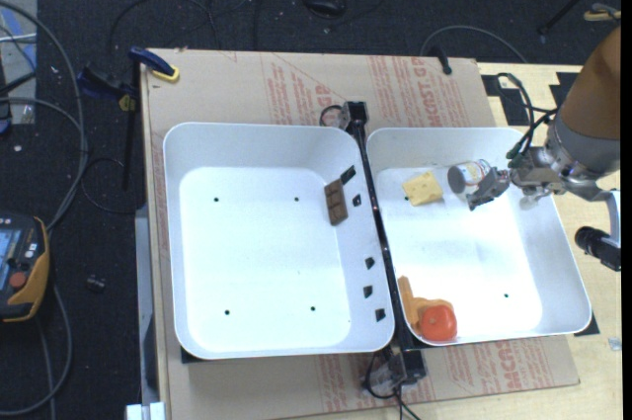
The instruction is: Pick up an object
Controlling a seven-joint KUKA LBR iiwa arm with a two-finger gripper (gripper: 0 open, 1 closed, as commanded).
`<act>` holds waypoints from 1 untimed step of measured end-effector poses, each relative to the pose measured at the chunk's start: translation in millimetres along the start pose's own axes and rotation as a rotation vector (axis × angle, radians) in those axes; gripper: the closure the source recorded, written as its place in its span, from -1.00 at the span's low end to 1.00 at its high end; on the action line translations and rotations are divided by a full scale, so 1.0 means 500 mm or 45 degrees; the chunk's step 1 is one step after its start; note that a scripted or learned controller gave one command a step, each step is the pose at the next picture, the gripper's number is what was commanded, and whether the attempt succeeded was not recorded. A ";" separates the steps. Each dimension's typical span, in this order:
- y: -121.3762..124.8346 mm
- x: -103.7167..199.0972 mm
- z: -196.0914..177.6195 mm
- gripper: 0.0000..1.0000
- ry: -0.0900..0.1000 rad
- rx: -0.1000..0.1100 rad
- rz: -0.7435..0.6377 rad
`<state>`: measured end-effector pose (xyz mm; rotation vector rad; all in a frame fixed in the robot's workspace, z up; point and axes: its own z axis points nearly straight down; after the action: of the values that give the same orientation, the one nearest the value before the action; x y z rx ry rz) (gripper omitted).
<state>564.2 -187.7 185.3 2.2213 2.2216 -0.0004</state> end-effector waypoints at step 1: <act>0.182 -0.068 -0.044 -1.00 -0.002 -0.005 -0.001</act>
<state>655.2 -221.8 207.5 2.2174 2.2201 0.0022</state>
